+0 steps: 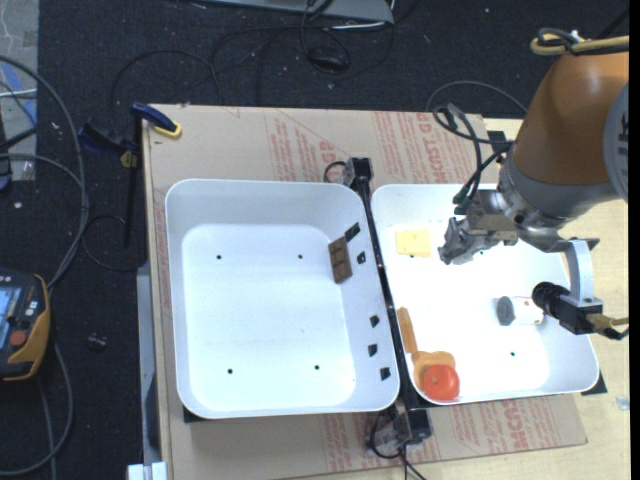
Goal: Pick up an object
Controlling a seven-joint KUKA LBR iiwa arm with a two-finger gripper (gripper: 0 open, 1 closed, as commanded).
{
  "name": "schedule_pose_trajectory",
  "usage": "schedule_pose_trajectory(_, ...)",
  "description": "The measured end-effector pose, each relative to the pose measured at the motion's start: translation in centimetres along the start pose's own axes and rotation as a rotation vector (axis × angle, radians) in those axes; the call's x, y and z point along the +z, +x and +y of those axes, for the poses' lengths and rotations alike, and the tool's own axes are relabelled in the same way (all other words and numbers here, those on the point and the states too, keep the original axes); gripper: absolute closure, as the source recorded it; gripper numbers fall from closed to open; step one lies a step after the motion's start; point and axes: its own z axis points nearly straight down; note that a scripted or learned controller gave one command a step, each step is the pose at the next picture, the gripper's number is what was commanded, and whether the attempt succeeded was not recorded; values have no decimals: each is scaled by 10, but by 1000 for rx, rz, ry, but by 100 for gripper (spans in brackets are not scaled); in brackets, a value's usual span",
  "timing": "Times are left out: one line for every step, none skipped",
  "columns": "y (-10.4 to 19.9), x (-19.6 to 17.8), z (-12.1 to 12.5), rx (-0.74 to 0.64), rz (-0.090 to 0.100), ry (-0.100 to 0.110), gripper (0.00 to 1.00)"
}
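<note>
My gripper [453, 252] hangs over the upper middle of the right bin [575, 383], just right of a pale yellow square piece [413, 242] lying on the bin floor. Nothing shows between its tips. A small grey object [505, 311] lies to the gripper's lower right. A red tomato-like ball [439, 380] sits in the near left corner, against an orange-brown stick-shaped piece [407, 332]. In the left bin [200, 388], a brown chocolate-bar-like block [341, 261] leans near the right wall.
The two bins meet along a dark divider [378, 268] with several small black clips on it. Cardboard [250, 138] lies under the bins. Cables and a blue-yellow clamp [155, 120] lie beyond the back left edge.
</note>
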Motion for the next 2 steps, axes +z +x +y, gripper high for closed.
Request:
schedule_pose_trajectory(51, 22, -3, 0, 0, 2, 100)
schedule_pose_trajectory(102, 30, 11, 0, 0, 1, 100)
